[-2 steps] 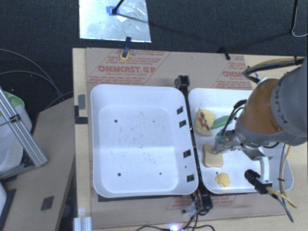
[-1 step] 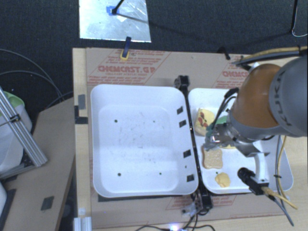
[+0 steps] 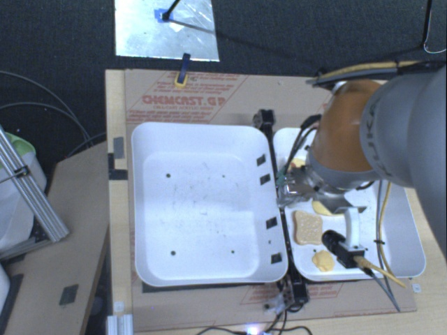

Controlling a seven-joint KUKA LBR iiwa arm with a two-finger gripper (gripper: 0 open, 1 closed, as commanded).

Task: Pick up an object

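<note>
Cardboard-topped bench (image 3: 209,96): right bin (image 3: 412,257) holds toast slice (image 3: 308,227), yellow lump (image 3: 322,259); pincer's state unclear.

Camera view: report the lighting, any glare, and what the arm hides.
Camera view: even, soft light; the left bin reads bright white with faint shadows along its walls. The metal sheet at top carries pale glare. The arm looms large and slightly soft, covering much of the right bin; the toast slice stays sharp.
</note>
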